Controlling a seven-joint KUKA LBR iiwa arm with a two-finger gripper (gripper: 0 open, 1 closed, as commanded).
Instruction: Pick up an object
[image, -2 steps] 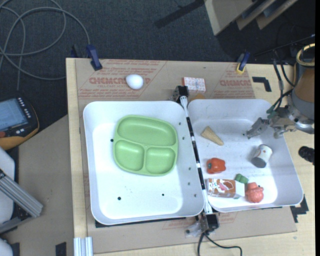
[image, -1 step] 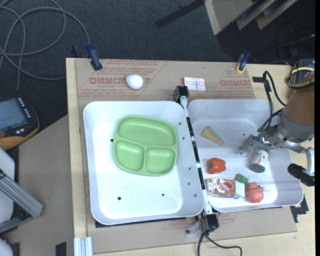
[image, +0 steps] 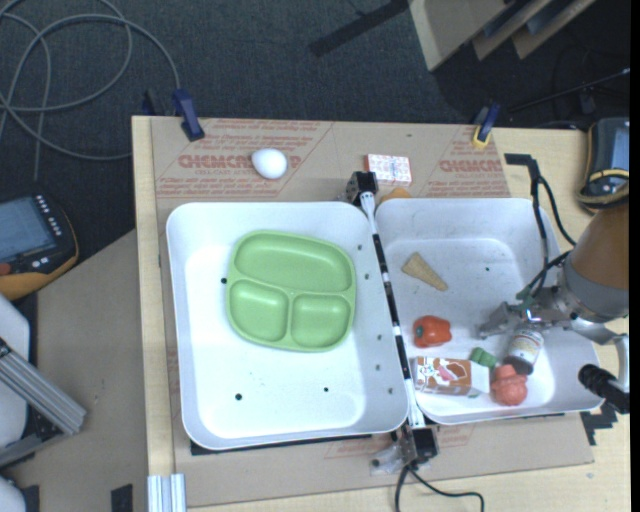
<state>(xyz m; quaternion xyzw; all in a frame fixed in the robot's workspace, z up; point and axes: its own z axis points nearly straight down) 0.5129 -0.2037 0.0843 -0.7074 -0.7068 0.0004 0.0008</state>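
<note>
A robotics lab is showing here: clamps (image: 187, 114) are pinning cardboard (image: 310, 150) to the surface, cables (image: 70, 60) trailing across dark carpet.

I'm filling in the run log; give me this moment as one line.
arm: over right bin | gripper: low, near tomato | grasp: unconfirmed | left bin: green plate

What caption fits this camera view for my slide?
Gripper lowered into the right bin near a red pepper, green divided plate in the left bin.
</note>
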